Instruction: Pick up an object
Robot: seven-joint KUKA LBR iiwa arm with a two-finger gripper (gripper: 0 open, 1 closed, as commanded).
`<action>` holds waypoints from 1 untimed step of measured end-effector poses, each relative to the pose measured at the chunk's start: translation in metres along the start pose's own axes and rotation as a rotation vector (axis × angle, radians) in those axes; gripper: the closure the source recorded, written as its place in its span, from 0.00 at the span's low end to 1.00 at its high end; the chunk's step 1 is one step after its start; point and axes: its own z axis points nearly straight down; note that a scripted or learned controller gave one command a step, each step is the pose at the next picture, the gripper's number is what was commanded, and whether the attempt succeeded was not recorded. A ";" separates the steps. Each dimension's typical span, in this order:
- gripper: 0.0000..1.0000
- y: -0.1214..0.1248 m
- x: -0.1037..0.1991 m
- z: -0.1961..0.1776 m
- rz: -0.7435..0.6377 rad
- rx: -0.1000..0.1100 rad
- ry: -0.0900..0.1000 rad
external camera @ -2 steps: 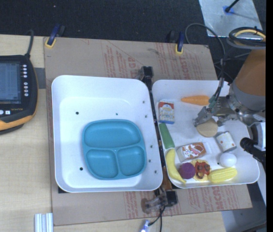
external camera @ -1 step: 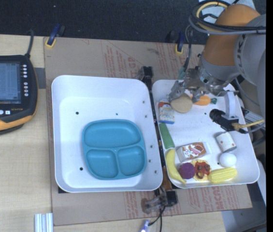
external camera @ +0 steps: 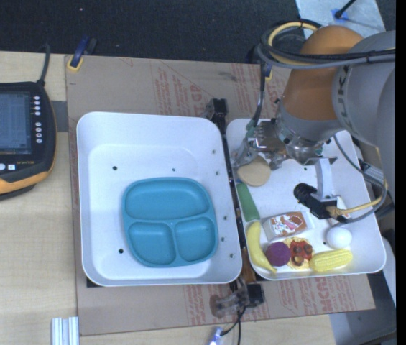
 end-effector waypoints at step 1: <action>1.00 -0.035 -0.003 -0.047 0.007 -0.003 0.002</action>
